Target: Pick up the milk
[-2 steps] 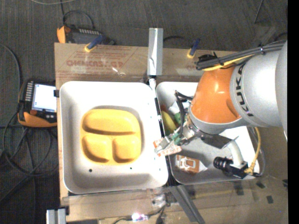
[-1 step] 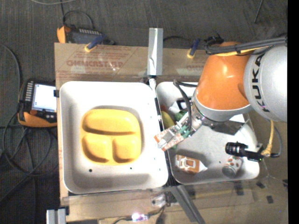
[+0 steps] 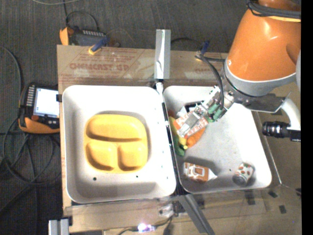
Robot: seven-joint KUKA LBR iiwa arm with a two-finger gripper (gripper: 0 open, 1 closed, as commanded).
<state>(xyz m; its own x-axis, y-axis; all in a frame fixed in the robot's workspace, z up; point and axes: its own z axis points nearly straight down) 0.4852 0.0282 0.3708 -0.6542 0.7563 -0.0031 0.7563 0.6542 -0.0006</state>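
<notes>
Hovering at ten o'clock in the right bin (image 3: 259,146), the jaws (image 3: 191,124) hang over a toy pile (image 3: 185,133); how far they are parted cannot be told. What looks like the milk (image 3: 198,172) lies apart at six o'clock, untouched.

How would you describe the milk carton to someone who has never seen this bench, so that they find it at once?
Look at the right white bin, along its near edge. The milk carton lies there on its side, left of a small can. It is box-shaped with orange and white print, while the can is round.
</notes>
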